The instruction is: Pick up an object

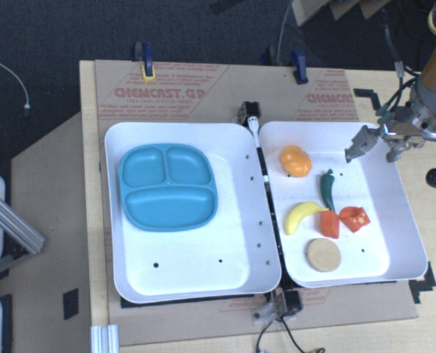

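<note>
Right bin point(394, 219), green pepper point(327, 190) lengthwise, near-vertical

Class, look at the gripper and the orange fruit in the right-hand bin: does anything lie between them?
Nothing visible does. The gripper hangs over the right white bin's far right corner; the round orange toy fruit lies to its left across bare bin floor. The green toy pepper sits nearer the camera, off that line.

You see the arm point(432, 87) cut off by the right edge above its wrist, the right bin point(394, 263) losing its far corner behind the gripper point(379, 144), whose fingertips are too small to judge.
</note>
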Robot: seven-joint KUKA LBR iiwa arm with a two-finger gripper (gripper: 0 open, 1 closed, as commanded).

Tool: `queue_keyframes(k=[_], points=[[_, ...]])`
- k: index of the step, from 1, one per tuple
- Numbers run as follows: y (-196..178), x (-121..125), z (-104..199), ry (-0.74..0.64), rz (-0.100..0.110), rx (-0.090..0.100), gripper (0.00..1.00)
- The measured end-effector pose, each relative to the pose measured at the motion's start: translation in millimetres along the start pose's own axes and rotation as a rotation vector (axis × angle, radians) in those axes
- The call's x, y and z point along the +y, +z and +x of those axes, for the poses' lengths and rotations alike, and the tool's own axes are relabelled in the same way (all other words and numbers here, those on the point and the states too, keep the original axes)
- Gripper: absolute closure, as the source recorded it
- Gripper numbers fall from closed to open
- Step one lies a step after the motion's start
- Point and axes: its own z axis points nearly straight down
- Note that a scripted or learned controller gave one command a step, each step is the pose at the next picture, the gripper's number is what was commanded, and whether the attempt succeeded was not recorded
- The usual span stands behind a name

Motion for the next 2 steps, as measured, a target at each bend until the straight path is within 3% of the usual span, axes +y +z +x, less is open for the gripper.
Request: queue_keyframes(k=[1,2], points=[[-7.8,2.3,0.7,-0.003,-0.014,-0.002,0.0],[38.6,-4.4,-3.2,-0.002,-0.009,-0.001,0.0]])
